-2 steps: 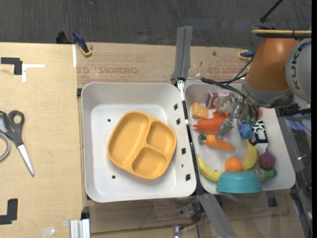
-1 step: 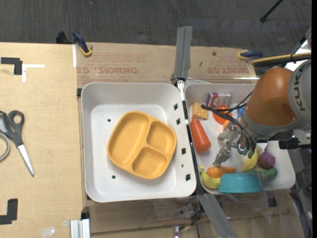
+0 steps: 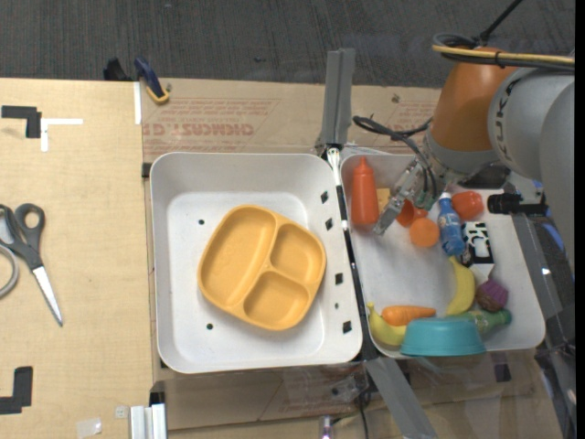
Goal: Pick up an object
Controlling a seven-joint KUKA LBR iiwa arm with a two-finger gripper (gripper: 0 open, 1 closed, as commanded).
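a robotics lab or test bench, by the look of it: a grey and orange industrial arm [image 3: 494, 108] reaches over two white bins [image 3: 164, 273] set on flattened cardboard [image 3: 238, 122], beside a wooden benchtop [image 3: 73, 245] with black tape marks [image 3: 23, 117], scissors [image 3: 35, 254] and toy food such as a plastic banana [image 3: 462, 286].

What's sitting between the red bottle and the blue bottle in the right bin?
In the camera view, the gripper hangs between the red bottle and the blue bottle, with an orange ball just below it.
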